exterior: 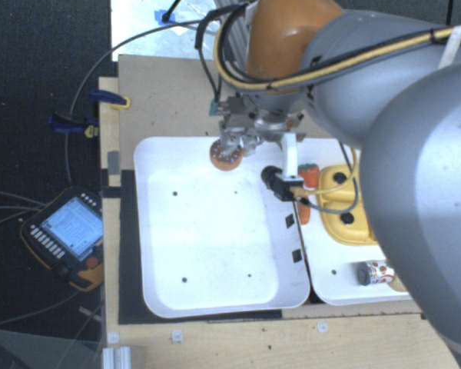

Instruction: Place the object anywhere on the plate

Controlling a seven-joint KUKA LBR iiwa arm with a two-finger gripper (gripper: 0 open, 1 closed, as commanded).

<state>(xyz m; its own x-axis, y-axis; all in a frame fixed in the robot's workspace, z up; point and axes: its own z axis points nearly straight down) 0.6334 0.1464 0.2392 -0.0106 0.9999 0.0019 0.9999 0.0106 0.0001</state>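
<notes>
- Two white bins sit side by side: the left bin (207, 283) and the right bin (346, 287).
- One arm (384, 91) reaches in from the right; its gripper (232, 146) hangs over the far edge of the left bin.
- One small round brown object (225, 157) sits right at the fingertips; whether they are clamped on it cannot be told.
- One yellow plate (346, 206) lies in the right bin, with one orange item (310, 175) just left of it.
- One small can (375, 272) lies nearer in the right bin.
- One handheld pendant (67, 233) rests left of the bench.
</notes>
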